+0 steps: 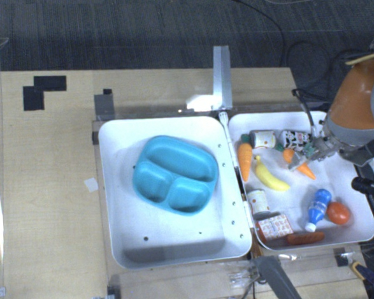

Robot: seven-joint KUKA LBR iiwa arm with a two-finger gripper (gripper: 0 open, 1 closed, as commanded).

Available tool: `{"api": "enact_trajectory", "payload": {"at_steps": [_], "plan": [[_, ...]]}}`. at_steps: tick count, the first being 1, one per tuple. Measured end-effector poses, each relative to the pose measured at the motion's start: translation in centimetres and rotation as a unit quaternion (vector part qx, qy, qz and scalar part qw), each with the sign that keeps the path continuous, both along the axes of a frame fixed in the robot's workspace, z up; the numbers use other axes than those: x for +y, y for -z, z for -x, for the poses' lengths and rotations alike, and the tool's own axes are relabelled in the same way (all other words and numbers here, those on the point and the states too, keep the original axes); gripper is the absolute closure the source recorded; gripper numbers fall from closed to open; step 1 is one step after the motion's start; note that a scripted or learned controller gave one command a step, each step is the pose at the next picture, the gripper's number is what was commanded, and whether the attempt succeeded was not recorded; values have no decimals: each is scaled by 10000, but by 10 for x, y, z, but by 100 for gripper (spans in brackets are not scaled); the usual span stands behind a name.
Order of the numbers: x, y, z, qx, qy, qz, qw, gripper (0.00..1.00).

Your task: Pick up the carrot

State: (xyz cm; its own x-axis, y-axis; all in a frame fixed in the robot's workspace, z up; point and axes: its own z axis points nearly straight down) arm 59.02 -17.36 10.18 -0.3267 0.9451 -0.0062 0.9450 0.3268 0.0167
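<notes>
surface (pixel 55 187): light wood, 2 white bins side by side.
left bin (pixel 114 202): blue 3-compartment tray (pixel 174 173).
right bin (pixel 365 226): clutter of banana (pixel 271 177), blue bottle (pixel 317 207), tomato (pixel 338 214), cans.
carrot (pixel 244 160): far-left of right bin, against the divider wall, just beside the banana.
hand (pixel 310 151): low over bin's upper right near a small orange piece (pixel 307 170); opening: cannot tell, nothing visibly held.
step: probably approach.
next: shift toward divider, descend on the carrot clear of the wall.

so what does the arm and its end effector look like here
The arm is rounded, with a broad orange band above a grey wrist section. A black cable loops beside it. The end effector is small, metallic grey with dark parts, too blurred for finer markings.
</notes>
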Motion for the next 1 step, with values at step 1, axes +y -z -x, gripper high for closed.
{"api": "enact_trajectory", "payload": {"at_steps": [1], "plan": [[37,-95,-13,48,-386,9,9992,100]]}}
